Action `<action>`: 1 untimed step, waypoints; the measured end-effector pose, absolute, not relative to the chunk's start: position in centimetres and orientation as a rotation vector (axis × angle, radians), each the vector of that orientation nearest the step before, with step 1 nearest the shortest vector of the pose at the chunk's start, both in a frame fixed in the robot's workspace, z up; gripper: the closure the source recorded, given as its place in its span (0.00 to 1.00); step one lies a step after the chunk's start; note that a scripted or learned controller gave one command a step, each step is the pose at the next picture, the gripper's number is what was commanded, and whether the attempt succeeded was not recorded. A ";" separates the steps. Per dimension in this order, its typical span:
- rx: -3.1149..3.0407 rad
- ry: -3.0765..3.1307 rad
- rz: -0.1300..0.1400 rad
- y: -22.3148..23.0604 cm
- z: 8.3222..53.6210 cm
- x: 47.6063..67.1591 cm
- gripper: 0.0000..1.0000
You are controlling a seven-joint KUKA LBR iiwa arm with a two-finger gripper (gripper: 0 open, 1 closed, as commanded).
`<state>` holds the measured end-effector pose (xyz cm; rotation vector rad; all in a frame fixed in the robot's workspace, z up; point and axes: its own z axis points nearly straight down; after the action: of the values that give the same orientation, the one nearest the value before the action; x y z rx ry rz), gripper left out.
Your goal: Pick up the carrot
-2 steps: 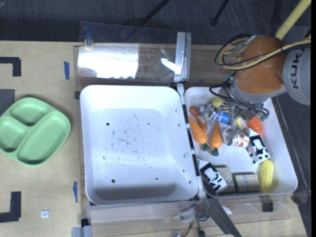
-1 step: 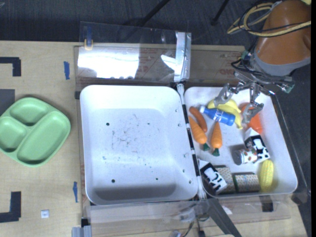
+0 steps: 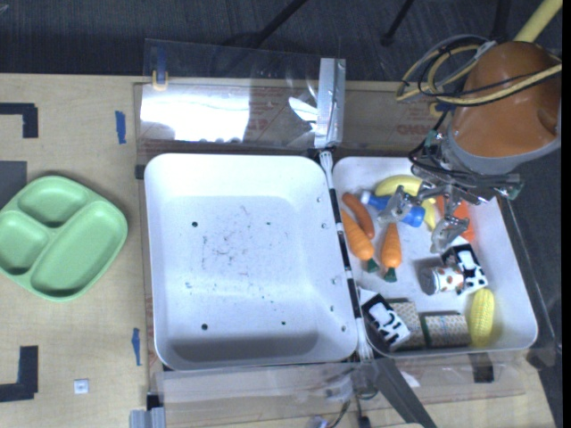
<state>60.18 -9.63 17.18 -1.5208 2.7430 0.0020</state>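
Two orange carrots lie in the right bin [image 3: 522, 266]. The longer carrot [image 3: 359, 232] lies along the bin's left wall, and a shorter carrot [image 3: 391, 246] with a green stem end sits just right of it. A darker orange-red piece [image 3: 354, 205] overlaps the long one's upper end. My gripper [image 3: 431, 217] hangs over the upper middle of the right bin, right of and slightly above both carrots. It is open with nothing between its fingers. The orange wrist band [image 3: 504, 96] is above it.
The right bin also holds a yellow banana [image 3: 397, 185], a blue piece [image 3: 403, 210], a cow-patterned toy [image 3: 466, 270], a grey can [image 3: 430, 280], a corn cob [image 3: 482, 316] and a black-and-white item [image 3: 384, 319]. The left bin [image 3: 236, 172] sits beside it. A green divided plate [image 3: 58, 234] lies far left.
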 end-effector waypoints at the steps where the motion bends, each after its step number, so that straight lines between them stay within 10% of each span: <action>1: -1.902 2.497 0.003 -3.3 18.5 56.8 0.00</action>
<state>56.80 -3.30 18.54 -1.9017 2.4974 0.0031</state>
